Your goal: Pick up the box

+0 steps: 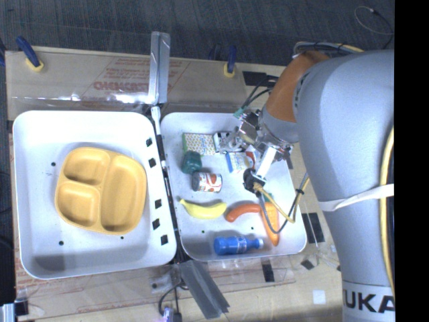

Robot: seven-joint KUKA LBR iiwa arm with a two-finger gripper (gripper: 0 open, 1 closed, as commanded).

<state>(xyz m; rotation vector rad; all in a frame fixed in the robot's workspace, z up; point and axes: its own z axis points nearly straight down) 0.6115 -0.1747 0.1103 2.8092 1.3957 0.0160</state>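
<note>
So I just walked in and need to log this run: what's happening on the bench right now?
The grey arm reaches in from the right, its gripper low over the upper part of the right bin. The patterned box lies flat near that bin's top left, not lifted. Around it lie a teal cup, a can, a banana, an orange carrot-like piece and a blue bottle. The left bin holds a yellow divided tray.

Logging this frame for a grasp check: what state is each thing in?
Box: flat in the right bin, not held.
Gripper: low over the bin, beside the box.
Can: on its side.
Blue bottle: lying down.
Banana: lying flat.
Yellow tray: right way up in the left bin.
</note>
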